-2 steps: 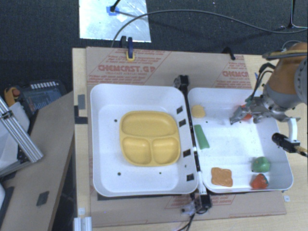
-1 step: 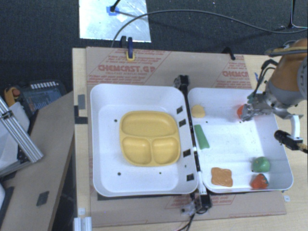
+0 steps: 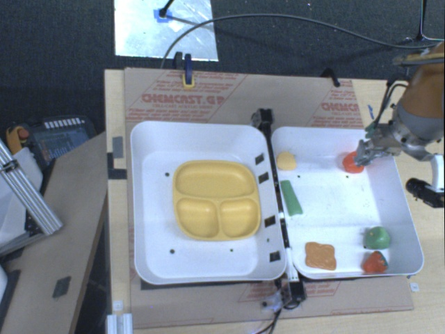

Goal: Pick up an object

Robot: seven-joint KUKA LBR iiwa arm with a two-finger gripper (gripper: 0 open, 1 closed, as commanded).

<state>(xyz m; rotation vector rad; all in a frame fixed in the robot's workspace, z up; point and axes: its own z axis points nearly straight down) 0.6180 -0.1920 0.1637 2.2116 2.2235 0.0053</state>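
Orange cracker (image 3: 320, 256) lies at right bin (image 3: 327, 186) front edge; gripper (image 3: 361, 156) sits over a red piece (image 3: 351, 163), jaw state unclear

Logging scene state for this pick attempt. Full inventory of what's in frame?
bins: 2, white, side by side on the bench
divided plate: 1, yellow, middle of the left bin
pale yellow piece: 1, right bin, far left corner
green stick: 1, right bin, along its left wall
orange flat piece: 1, right bin, near edge
green round piece: 1, right bin, near right corner
red piece: 1, right bin, just in front of the green round piece
orange-red round piece: 1, right bin, far right, at the gripper tip
foil sheet: 1, silver, beyond the bench
clamp: 1, blue and yellow, far edge of the bench
arm: 1, grey with orange band, from the right
gripper: 1, grey, down in the right bin
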